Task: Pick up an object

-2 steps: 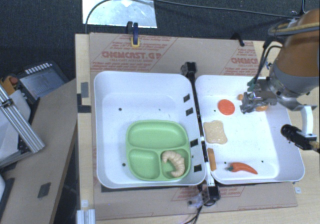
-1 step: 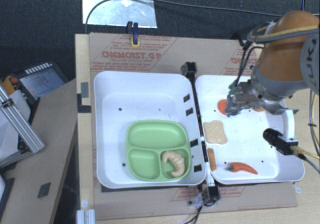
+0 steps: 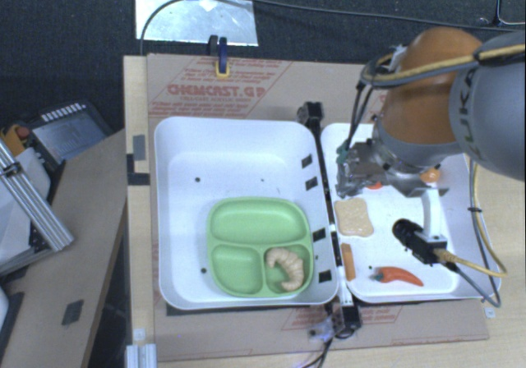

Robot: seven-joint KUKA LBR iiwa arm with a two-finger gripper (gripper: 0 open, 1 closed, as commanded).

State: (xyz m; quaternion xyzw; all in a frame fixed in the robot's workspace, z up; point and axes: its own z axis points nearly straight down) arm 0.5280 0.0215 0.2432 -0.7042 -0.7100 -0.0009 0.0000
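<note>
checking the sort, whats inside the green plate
A tan croissant-like piece lies in the lower right compartment of the green plate, in the left bin. The other two compartments show bare green. What is under the piece is covered.

One fixed camera looks down at a slant on my bench (image 3: pixel 246 79) and both bins (image 3: pixel 189 153); my arm (image 3: pixel 460 87) enters from the right

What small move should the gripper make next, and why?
Probably a short descent toward the bread slice. The gripper hangs in the right bin, just above the slice's far edge, and nothing shows between its fingers. The slice lies flat and apart from the red pepper, so it looks like the nearest target. How wide the fingers stand is unclear.
</note>
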